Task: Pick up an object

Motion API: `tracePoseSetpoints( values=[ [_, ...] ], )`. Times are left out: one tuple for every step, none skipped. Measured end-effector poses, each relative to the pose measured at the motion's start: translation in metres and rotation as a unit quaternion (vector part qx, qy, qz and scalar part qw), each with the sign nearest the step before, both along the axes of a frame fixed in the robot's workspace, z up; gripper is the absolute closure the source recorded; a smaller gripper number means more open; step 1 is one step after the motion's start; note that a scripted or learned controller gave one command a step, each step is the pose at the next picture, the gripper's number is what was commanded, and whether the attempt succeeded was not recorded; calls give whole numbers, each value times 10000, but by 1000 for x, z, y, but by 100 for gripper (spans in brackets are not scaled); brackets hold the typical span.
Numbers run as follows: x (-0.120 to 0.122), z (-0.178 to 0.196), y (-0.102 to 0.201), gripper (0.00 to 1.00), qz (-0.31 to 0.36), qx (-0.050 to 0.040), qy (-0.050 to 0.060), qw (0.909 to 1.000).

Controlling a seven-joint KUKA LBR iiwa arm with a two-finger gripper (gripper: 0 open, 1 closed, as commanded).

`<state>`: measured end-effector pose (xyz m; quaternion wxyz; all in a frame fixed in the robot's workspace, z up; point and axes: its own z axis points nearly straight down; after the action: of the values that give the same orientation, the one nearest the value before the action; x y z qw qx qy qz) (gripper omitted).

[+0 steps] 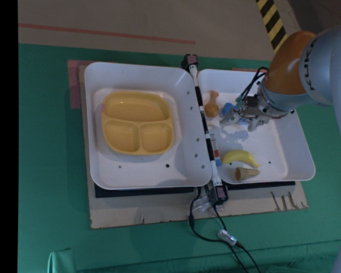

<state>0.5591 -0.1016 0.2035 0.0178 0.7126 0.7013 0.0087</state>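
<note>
Nearest, ice-cream cone (246, 173) and banana (240, 157) lie untouched; gripper (240, 118) hovers beside a blue object (229, 110), grip unclear. Nothing appears lifted yet.

The setting is a robotics laboratory or test cell, not a home or shop. An industrial arm (314, 64), grey with an orange band, reaches over a bench (48, 160) covered in green cloth. Two shallow white bins (144, 178) sit side by side on a cardboard sheet (160, 213) at the bench's middle. A cable (213, 234) runs from the junction of the bins toward the bench's near edge. Beyond the far edge, the bare floor (133, 16) carries a red tape line (106, 33) and a yellow-and-black hazard stripe (273, 21), typical of a marked machine zone. The bin contents are toy items.
</note>
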Motion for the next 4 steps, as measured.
tracePoseSetpoints(
  values=[
    [0, 0, 0, 0, 0, 0, 0, 10000],
    [51, -16, -2, 0, 64, 39, 97, 9999],
    [80, -16, -5, 0, 61, 42, 113, 9999],
    [112, -17, -7, 0, 14, 64, 320, 9995]
  ],
)
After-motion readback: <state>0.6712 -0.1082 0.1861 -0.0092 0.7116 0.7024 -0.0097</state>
